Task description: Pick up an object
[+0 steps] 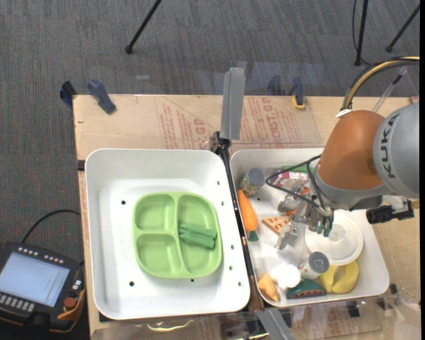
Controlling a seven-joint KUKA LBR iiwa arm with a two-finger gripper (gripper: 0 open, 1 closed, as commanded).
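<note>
Camera view: two bins (99,190), one carrot (248,214).

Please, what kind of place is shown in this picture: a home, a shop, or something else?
Most likely a robotics lab or test room. A robot arm reaches over two white bins, one with toy food such as a carrot and a banana. A control tablet and tripod legs stand on grey carpet.

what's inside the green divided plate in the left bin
A dark green object lies in the green divided plate, across the divider between the two right compartments. The two left compartments look bare. Whatever is under the green object is covered.
</note>
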